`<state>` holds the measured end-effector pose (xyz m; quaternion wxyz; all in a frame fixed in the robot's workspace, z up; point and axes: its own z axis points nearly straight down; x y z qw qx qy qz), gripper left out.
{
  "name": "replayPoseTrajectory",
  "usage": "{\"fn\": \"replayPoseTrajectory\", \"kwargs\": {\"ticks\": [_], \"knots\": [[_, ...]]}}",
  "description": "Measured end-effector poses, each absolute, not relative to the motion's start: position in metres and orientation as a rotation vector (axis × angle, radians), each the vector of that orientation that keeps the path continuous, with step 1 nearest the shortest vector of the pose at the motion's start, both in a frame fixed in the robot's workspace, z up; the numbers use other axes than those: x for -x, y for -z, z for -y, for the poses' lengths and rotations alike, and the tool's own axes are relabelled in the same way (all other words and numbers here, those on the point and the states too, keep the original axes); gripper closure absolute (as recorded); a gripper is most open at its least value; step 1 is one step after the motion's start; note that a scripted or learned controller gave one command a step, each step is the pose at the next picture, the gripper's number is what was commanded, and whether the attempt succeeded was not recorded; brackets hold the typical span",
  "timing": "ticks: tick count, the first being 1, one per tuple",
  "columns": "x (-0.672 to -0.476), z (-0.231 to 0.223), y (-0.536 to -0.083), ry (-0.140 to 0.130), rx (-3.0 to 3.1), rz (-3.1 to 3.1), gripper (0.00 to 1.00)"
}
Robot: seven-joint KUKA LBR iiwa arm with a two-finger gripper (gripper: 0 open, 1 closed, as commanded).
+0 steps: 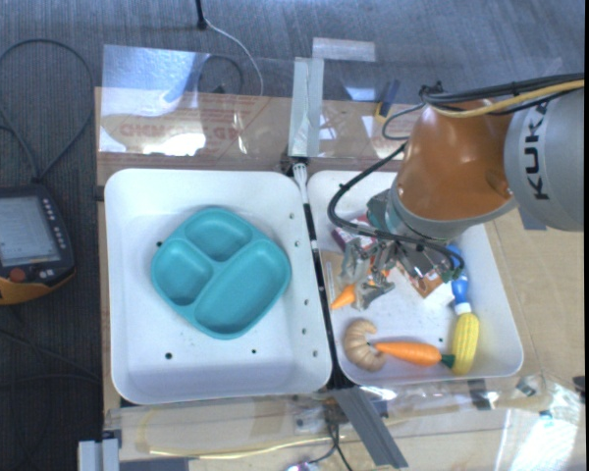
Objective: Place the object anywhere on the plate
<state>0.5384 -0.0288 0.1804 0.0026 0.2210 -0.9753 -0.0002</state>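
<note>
Camera view: gripper, grip state unreadable to me, above carrot at five o'clock; light, rigid, slick—I'd grasp mid-body.

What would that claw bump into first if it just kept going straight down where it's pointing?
Probably the right bin's floor, or the small orange piece beside the gripper. Depth is hard to judge from above.

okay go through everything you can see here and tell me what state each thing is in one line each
Plate: upright in the left bin, nothing on it.
Carrot: lying flat in the right bin, by the croissant.
Croissant: resting near the bin's front edge.
Corn: lying lengthwise by the right wall.
Gripper: low in the right bin, over a small orange piece.
</note>
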Motion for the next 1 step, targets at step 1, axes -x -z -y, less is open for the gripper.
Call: {"fn": "replayPoseTrajectory", "kwargs": {"ticks": [1], "knots": [[-0.5384, 0.0288, -0.1805, 0.001, -0.693, 3.059, 0.0]]}}
